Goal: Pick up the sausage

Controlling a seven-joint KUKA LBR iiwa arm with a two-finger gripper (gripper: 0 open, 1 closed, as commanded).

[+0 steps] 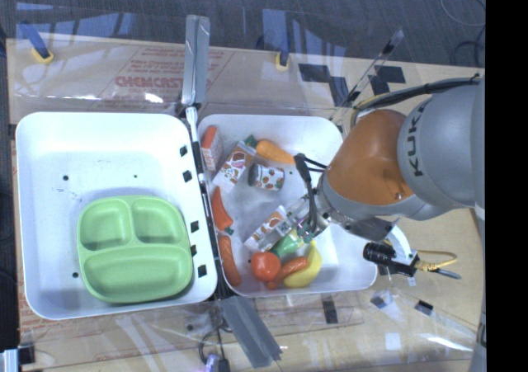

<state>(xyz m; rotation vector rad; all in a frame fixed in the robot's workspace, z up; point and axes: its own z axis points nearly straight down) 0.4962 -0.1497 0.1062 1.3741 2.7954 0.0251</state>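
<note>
The sausage (pixel 221 210), a long reddish-brown piece, lies along the left wall of the right bin (pixel 356 278). A second similar reddish piece (pixel 230 262) lies just below it by the same wall. My gripper (pixel 300 225) hangs low in the bin's lower middle, to the right of the sausage and apart from it. It sits over a small printed carton (pixel 268 230) and a green vegetable (pixel 289 246). The arm's grey and orange wrist (pixel 375 168) hides the bin's right part.
The right bin also holds a carrot (pixel 275 152), a small can (pixel 266 176), a juice carton (pixel 234 166), a tomato (pixel 265 266) and a banana (pixel 305 270). In the left bin (pixel 49 139) sits a green divided plate (pixel 134 248).
</note>
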